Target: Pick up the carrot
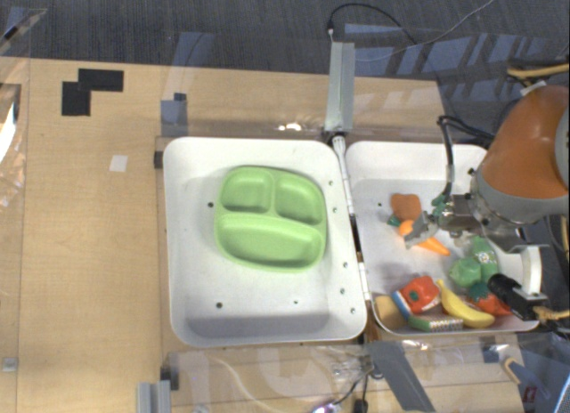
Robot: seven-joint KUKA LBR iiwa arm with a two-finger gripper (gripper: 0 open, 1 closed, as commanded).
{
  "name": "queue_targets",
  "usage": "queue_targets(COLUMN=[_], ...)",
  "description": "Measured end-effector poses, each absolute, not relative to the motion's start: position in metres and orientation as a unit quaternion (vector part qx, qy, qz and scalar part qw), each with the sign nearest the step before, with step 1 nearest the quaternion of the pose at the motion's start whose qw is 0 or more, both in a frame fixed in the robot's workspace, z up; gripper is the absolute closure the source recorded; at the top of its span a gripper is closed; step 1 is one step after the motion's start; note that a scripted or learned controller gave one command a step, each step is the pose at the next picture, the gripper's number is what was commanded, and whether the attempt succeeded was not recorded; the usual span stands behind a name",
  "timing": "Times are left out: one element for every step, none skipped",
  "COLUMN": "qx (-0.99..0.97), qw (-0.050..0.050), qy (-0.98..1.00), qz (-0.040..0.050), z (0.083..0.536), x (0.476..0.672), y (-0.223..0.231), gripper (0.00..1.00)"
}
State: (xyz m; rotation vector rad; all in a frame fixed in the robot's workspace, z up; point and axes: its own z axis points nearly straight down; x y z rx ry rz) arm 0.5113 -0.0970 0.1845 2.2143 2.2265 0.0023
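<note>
Single fixed overhead cam, slanted down on both bins (178,313), arm (530,157) entering from 3 o'clock.

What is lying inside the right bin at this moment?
The right bin holds a brown piece, the carrot beside the gripper, a banana, a red-orange toy and green pieces. The arm covers the bin's right side.
</note>
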Motion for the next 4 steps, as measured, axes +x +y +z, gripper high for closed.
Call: queue_targets(qx=[0.726,0.726,0.67,0.669], qw=[0.006,0.006,0.002,0.004], qy=[0.687,0.688,0.742,0.743], qz=[0.0051,0.0076,0.0018,0.0037], z=[0.09,0.102,0.168,0.179], x=[0.544,0.546,0.578,0.58], y=[-0.119,-0.116,-0.127,-0.126], gripper=[0.0,1.0,1.0,1.0])
